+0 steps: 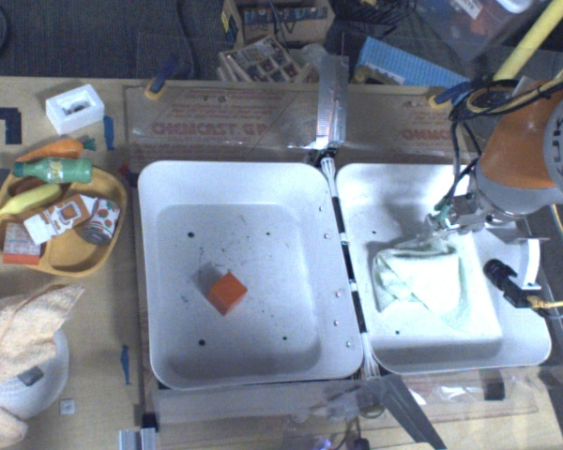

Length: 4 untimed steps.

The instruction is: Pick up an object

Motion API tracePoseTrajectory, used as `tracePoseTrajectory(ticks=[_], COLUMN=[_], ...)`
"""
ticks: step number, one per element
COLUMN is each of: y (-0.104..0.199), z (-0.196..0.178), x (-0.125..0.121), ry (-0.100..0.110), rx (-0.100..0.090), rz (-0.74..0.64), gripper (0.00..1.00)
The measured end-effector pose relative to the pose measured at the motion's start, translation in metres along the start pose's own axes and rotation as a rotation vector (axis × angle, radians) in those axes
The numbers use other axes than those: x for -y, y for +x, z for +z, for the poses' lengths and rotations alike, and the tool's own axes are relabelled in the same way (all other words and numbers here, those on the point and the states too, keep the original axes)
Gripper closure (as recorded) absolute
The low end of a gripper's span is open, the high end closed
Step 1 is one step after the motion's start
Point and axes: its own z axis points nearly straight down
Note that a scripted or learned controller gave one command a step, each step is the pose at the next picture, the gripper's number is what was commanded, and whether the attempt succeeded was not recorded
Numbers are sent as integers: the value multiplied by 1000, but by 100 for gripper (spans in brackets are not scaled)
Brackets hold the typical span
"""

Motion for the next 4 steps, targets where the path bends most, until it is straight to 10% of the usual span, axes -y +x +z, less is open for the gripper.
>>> tracePoseTrajectory(ticks=[2,3,4], y=[5,5,74], z=[23,11,-72], x=[-73,-75,-92], ry=[7,2,14], rx=[1,5,-4], rz=[-149,-151,-309], gripper=[0,100,100])
